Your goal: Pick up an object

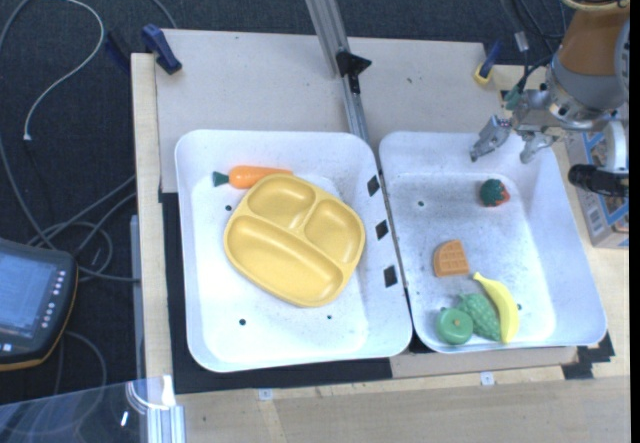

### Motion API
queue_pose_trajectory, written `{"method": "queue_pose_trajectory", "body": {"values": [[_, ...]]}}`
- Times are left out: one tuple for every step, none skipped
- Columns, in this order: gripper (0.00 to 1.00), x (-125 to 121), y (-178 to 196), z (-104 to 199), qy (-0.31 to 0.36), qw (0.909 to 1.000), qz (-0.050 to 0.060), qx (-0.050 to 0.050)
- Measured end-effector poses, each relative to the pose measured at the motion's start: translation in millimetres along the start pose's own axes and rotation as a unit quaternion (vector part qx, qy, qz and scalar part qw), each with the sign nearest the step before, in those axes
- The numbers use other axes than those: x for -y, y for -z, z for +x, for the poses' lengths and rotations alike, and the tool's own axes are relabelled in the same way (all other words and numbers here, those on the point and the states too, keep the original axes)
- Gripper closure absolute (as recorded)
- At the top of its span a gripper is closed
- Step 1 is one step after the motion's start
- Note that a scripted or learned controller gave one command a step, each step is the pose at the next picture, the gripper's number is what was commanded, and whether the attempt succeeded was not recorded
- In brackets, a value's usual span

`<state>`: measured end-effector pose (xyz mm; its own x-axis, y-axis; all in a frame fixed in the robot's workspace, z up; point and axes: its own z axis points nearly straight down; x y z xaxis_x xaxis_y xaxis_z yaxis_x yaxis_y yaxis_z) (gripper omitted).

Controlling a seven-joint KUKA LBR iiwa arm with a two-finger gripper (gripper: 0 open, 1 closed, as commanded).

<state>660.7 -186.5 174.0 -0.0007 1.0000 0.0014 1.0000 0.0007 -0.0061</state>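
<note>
No brand, label or writing can be read on anything here. The pincer hangs over the far rim of the right bin, at about one o'clock in the view, its two fingers spread apart and grasping nothing. The grey arm with its orange band rises behind it toward the upper right corner.

In the right bin, a small green and red toy lies nearest the pincer, just below it at about five o'clock from it and apart from the fingers. Toward the bin's middle sits an orange waffle piece. At the near end a yellow banana, a green bumpy piece and a round green piece crowd together, touching or nearly so, close against the near rim. The bin's floor between the green and red toy and the waffle piece is bare, as is the strip along its right wall.

The left bin holds a yellow divided plate tilted across its centre, with an orange carrot at its eleven o'clock, just beside the plate's edge. Bare floor runs along that bin's near and left sides.

A metal pole slants up from between the bins across the table
</note>
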Motion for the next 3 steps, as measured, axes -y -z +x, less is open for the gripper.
{"method": "queue_pose_trajectory", "body": {"values": [[0.00,10.3,-49.2,0.0,0.000,1.0000,0.001,0.000],[0.00,10.6,-83.2,0.6,0.000,1.0000,0.000,0.000],[1.00,9.1,-69.1,0.7,0.000,1.0000,-0.003,0.000]]}}
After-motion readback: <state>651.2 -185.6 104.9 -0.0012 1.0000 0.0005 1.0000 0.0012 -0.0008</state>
